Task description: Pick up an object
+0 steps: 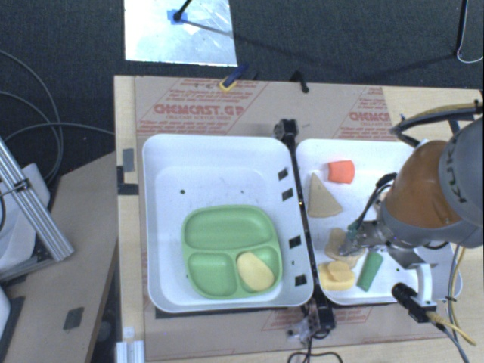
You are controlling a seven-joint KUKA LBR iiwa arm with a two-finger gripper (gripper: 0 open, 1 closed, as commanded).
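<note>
A: What is the bench like?

B: A tan board printed with red lettering (198,110) lies under two white bins. The left bin (162,203) holds a green tray (219,237) with three sections; a yellow piece (255,271) sits in its lower right section. A black divider with clips (296,203) runs between the bins.

A: And the right bin (363,151)?

B: An orange block (341,172) lies near its top, a tan wedge (323,200) just below it, a pale yellow lump (337,276) at the bottom edge, and a green stick (369,271) beside that lump.

A: Where is the arm (431,195)?

B: It reaches in from the right, over the right bin. The gripper (352,240) hangs low above a tan piece (336,240), between the wedge and the lump. I cannot tell how the claw stands.

A: The room around?

B: Dark carpet (60,29) with a shiny square sheet (180,23) above the board, black cables (38,127) on the left, and a metal frame (30,203) on a pale table (76,278) there.
</note>
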